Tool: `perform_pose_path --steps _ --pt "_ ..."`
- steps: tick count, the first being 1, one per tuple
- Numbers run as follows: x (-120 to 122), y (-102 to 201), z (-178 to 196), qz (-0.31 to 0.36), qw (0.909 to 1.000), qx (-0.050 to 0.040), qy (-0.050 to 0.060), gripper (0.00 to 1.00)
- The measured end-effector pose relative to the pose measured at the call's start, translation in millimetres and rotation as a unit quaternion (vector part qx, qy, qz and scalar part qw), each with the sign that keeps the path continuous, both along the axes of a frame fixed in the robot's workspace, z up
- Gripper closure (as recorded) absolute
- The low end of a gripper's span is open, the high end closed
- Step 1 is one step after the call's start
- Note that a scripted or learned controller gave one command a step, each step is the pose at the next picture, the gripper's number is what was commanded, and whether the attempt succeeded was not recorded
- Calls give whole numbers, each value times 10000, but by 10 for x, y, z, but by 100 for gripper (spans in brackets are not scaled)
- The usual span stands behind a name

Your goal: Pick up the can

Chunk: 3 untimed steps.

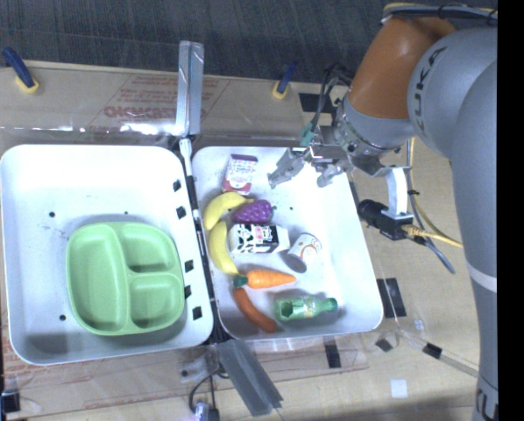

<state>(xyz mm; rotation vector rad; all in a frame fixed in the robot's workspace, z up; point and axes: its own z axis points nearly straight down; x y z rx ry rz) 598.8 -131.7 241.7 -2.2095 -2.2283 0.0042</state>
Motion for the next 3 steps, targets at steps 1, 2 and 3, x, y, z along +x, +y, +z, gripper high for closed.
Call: perform_pose_path --steps 1,2,3 --pt "-724 -419 -43 -1611 9869 -5 2 0" --pt "-751 -602 -1499 -1423 9898 -5 -3 0" --pt "-753 -598 -1405 -1397 9902 -11 3 100"
